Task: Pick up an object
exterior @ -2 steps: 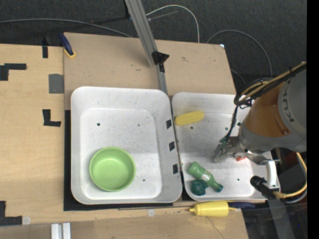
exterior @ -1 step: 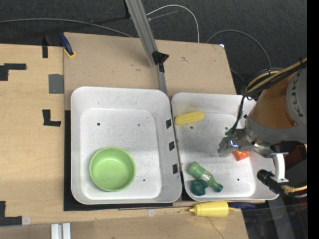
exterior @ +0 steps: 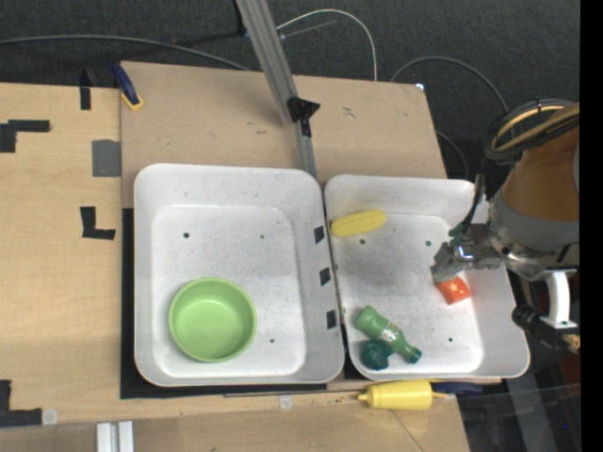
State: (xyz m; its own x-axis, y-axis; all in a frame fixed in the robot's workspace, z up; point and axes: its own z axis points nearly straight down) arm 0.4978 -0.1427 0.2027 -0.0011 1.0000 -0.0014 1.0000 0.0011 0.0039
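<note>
The right bin (exterior: 415, 191) holds a yellow corn cob (exterior: 358, 222) at its back left. A green bottle (exterior: 388, 332) lies tilted near its front, with a small dark green piece (exterior: 375, 354) touching it. A small orange block (exterior: 455, 291) lies at the right side of this bin. My gripper (exterior: 448, 269) hangs low over the right bin, right above the orange block and at its back edge. The grey wrist and the orange band of the arm (exterior: 537, 186) reach in from the right.
A light green bowl (exterior: 212, 319) sits in the front left of the left bin (exterior: 226, 182). A yellow squeeze bottle (exterior: 400, 395) lies on the bench just past the right bin's front rim. A grey pole (exterior: 268, 40) slants down to the bins' back edge.
</note>
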